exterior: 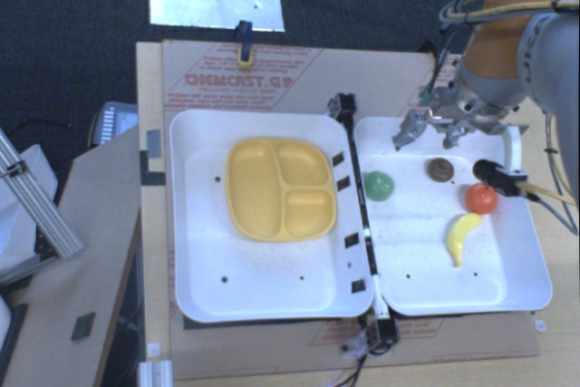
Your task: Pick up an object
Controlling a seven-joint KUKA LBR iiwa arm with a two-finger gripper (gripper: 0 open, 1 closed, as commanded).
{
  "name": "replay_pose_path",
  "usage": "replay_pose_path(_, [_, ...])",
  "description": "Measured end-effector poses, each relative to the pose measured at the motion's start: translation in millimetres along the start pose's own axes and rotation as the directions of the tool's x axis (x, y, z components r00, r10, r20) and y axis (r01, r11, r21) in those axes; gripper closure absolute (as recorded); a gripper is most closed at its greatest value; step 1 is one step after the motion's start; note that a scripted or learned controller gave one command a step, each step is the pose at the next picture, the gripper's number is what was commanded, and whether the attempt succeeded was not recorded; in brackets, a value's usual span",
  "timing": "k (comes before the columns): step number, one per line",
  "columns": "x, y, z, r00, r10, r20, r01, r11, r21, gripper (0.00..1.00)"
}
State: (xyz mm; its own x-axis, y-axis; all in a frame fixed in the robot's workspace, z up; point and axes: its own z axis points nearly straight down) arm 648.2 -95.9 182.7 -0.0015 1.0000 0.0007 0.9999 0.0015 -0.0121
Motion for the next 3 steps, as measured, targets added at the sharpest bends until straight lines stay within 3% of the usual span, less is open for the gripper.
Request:
replay_pose_path(1, [0, 3, -9, 1.0, -0.002, 0.001, 0.002, 1.0, -0.013, 0.0])
replay_pose_path(3, [0, 1, 94, 1.0, 0.0, 0.001, 0.0, 1.0, -0.01, 0.0])
